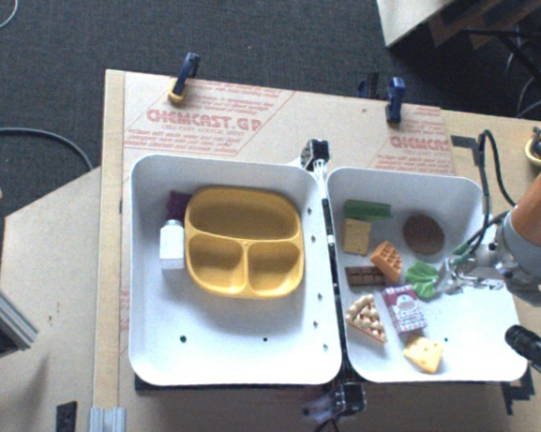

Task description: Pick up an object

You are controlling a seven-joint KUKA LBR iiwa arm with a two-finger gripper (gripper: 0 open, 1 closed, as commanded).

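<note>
Toy food fills the right bin (484, 361), and the piece nearest the claw (451, 276) is a small green leafy piece (423, 276) near the bin's middle. The claw sits low over the bin, just right of that green piece, at the end of the grey arm (532, 233) reaching in across the bin's right wall. Its tip looks to be touching or almost touching the green piece, but the metal parts there are too small and blurred to tell how wide the claw stands or whether anything is between its tips.

Around the green piece lie a waffle (387, 260) just to its left, a brown round cookie (424, 234) above it, a red packet (404, 310) below it, a pizza slice (368, 317) further down-left, and a cheese wedge (424, 355) near the bin's front wall. The left bin (143, 274) holds a yellow divided plate (245, 241) and a small white bottle (172, 244).

By my reading, the step in hand is the descent onto a target, likely the green piece. The next move calls for closing squarely on it without nudging the waffle or packet, then lifting straight up.
</note>
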